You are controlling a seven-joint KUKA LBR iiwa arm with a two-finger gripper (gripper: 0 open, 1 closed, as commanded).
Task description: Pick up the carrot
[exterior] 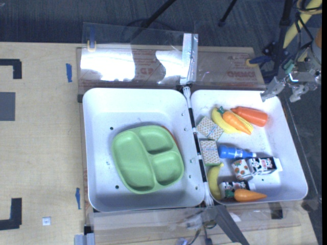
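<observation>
My gripper (286, 86) sits at the upper right, beyond the far right corner of the right bin (292, 137), and holds nothing; whether it is released or clenched I cannot tell at this distance. The step in hand is, by my judgement, the approach: no item is lifted and I am well apart from the contents. Two carrots lie in the right bin. One carrot (236, 121) rests near the far wall, touching a banana (225, 122) on its left and lying just beside an orange-red sausage-shaped toy (250, 115). A second carrot (244, 194) lies near the front wall, beside a second banana (214, 180) and below a small cow-print carton (256, 166) and a blue bottle (234, 152). The left bin (97, 137) bears a green divided plate (147, 158). The next move calls for travel inward and down over one carrot, with the grasp set across its narrow width. The far carrot is nearer but crowded; a grasp there risks catching the banana. The front carrot offers more free space on its right side
</observation>
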